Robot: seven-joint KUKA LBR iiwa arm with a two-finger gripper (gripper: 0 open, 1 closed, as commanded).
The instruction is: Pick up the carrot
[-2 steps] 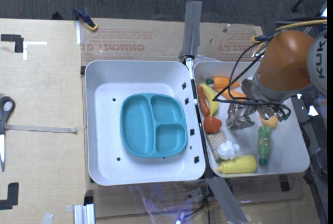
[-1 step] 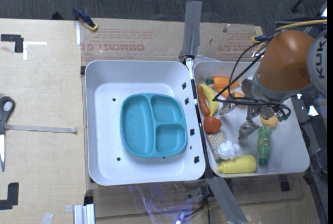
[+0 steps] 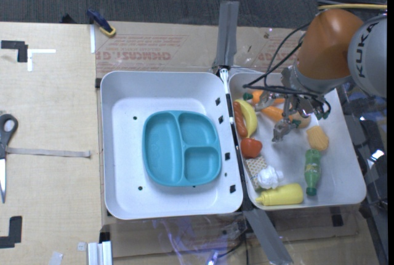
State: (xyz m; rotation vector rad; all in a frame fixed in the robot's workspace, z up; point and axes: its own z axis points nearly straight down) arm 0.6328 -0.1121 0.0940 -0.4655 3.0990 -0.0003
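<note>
— Over the right bin (image 3: 354,193), that's where I hang; my gripper (image 3: 289,124) sits low above its far half, with the orange band of my arm (image 3: 329,42) bulging just behind it.

— Where's the carrot?

— The carrot (image 3: 271,113) lies in the right bin, near the far wall, just to the left of my fingers as the camera sees it. Its orange body runs slantwise, and a bit of green shows at its far left end. My fingertips are beside it, not around it.

— And your fingers?

— Dark, thin, pointing down toward the bin floor. With cables and my own wrist crowding them, I cannot tell whether they stand apart or together. Nothing shows between them.

— What else is in there with you?

— A banana (image 3: 249,116) along the left wall, with a red-orange piece against it. Below that a tomato (image 3: 250,147). Toward the near edge a yellow bottle (image 3: 281,195) lies on its side, a crumpled white thing (image 3: 267,178) just above it. A green bottle (image 3: 313,171) lies nearer the right wall, and a yellow-orange lump (image 3: 317,137) sits just past its far end.

— The other bin?

— The left bin (image 3: 117,196) holds a teal divided plate (image 3: 182,148), three compartments, lying flat in the middle. A pair of scissors (image 3: 5,153) rests on the bench at far left.
</note>
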